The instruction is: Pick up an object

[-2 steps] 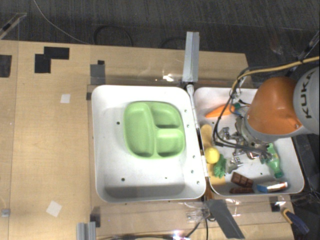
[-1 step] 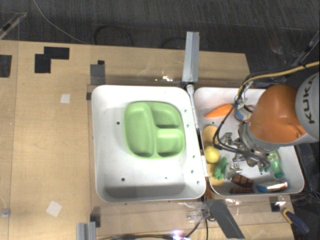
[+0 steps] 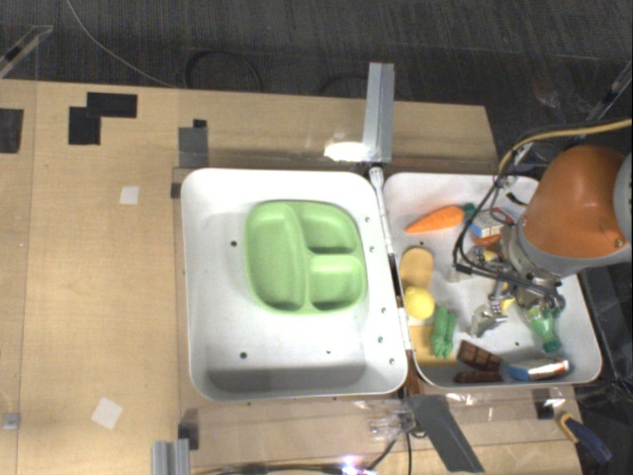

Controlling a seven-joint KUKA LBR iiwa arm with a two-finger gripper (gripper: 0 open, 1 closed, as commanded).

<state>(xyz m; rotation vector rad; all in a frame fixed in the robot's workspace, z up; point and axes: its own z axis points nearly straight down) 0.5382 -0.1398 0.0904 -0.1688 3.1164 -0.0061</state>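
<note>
The claw [image 3: 492, 317] hung in the right bin [image 3: 589, 364], its grip unreadable; the green bottle [image 3: 545, 331] lay just right of it.

You've got even, fairly bright overhead light, no hard shadows. Strongest glare: a blown-out white patch on the metal post base [image 3: 348, 150] at the far rim of the left bin [image 3: 213, 265], plus a small hot spot at the bottom edge of frame, approx. centre. Left bin's near wall sits in soft grey shade; the green tray [image 3: 302, 255] throws only a faint shadow. Right bin [image 3: 584, 354] reads slightly brighter, w/ soft shadow under the arm [image 3: 579, 206]. Carpet [image 3: 247, 18] up top is dim, low detail. Overall pic is soft, low-res; small items in the right bin are blurry. Bench edges bow slightly toward the frame borders.
</note>
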